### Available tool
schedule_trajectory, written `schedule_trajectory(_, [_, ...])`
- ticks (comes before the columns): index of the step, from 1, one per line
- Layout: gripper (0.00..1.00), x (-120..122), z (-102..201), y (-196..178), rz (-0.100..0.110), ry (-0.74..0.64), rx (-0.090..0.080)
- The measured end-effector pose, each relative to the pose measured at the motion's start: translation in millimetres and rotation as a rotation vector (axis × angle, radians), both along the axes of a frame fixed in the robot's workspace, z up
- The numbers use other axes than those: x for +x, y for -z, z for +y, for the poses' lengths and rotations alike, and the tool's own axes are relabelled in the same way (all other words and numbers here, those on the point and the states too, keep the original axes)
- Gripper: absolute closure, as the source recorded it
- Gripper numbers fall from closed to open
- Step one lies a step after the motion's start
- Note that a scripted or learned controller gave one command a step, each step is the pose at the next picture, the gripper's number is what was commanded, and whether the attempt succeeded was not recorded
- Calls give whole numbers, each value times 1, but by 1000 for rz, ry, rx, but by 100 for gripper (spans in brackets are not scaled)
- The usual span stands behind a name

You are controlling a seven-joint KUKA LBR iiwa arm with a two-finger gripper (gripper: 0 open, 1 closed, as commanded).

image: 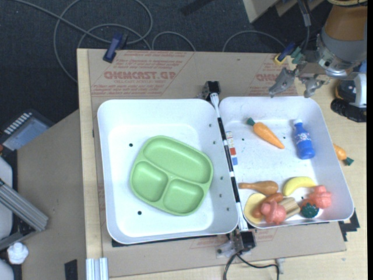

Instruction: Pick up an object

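My gripper (296, 86) hangs open over the far rim of the right bin (256, 108), its fingers spread with nothing between them. Below it in that bin lie an orange carrot (268, 134) and a blue bottle (303, 140). Near the bin's front edge a banana (299, 185), a brown drumstick (260, 186), a pink toy (274, 210) and a red strawberry (321, 198) are crowded together, partly on a yellow dish (252, 209).
The left bin (116, 127) holds a green divided plate (170, 175). A second small carrot (340, 153) lies outside the right bin on the bench. Cables and a blue clip (114, 45) lie beyond the bench's far edge.
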State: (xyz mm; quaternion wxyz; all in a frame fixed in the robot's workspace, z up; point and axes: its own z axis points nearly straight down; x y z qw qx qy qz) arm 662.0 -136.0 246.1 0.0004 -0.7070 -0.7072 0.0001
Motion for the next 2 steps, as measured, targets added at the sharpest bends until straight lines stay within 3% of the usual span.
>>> schedule_trajectory(1, [0,-35,21,87,1,0,0])
schedule_trajectory(2, [0,-8,3,162,0,0,-1])
